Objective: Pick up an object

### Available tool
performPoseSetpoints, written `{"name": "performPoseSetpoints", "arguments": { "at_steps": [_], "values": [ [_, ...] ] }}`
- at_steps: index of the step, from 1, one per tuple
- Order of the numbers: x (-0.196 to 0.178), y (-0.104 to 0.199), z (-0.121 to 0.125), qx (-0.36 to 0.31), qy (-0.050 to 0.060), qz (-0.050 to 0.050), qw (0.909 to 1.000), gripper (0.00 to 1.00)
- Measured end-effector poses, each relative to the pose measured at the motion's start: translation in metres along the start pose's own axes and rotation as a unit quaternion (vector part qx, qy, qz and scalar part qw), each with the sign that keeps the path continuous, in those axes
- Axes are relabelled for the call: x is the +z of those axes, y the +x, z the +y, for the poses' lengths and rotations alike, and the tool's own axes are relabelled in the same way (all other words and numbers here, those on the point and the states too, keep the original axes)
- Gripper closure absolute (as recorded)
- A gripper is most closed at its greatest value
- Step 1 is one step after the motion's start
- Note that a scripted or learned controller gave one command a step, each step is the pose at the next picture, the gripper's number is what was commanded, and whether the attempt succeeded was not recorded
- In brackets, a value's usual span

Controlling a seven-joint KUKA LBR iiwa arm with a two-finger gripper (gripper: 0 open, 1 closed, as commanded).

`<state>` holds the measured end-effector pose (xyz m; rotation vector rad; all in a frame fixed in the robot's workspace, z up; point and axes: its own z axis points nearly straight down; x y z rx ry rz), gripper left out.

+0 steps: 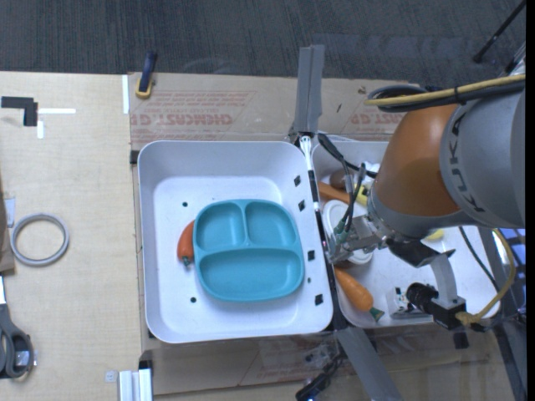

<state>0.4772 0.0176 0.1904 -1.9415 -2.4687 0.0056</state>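
The grey and orange arm (443, 170) is hanging low over the right bin (468, 307), so it's blocking most of what's in there. Can't tell the state of the gripper (349, 245). The left bin (159, 224) is holding a teal divided plate (248, 250) with a carrot (185, 243) wedged against its left edge. Another carrot (353, 290) is lying near the gripper, probably the easiest target.

Layout: two bins side by side, arm over the right bin.

The left bin (159, 182) holds a divided tray (248, 249) at its centre, with a carrot (185, 244) touching the tray's left edge. The right bin (468, 257) lies directly beside it; a second carrot (354, 290) rests near its front left, below the arm (435, 170). A tape roll (38, 239) lies on the bench, well left of both bins.
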Motion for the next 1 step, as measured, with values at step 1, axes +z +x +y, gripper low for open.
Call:
{"name": "performPoseSetpoints", "arguments": {
  "at_steps": [1],
  "values": [
    [-0.0011, -0.0204, 0.0237, -0.371, -0.002, 0.0, 0.9286, 1.0]
  ]
}}
